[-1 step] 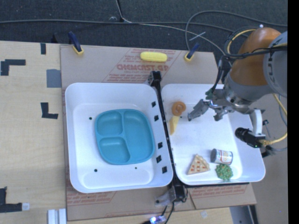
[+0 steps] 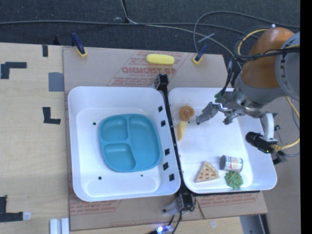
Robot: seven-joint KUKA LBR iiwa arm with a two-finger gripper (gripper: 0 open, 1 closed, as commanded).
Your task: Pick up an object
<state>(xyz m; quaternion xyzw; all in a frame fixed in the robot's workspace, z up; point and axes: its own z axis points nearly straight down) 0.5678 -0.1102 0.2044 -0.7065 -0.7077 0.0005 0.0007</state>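
My gripper (image 2: 214, 117) hangs over the right bin (image 2: 214, 145), in its upper half, with its two dark fingers spread apart and nothing between them. Left of it lie a round brown pretzel-like piece (image 2: 185, 113) and a pale yellow wedge (image 2: 181, 129) by the bin's left wall. At the bin's front are a pizza slice (image 2: 207, 172), a small can on its side (image 2: 231, 163) and a green bunch (image 2: 234, 180).
The left bin (image 2: 83, 130) holds a blue divided plate (image 2: 130, 142). A yellow banana-like object (image 2: 160, 59) lies on the cardboard behind the bins. Black clips run along the divider between the bins. Cables loop above the arm at the right.
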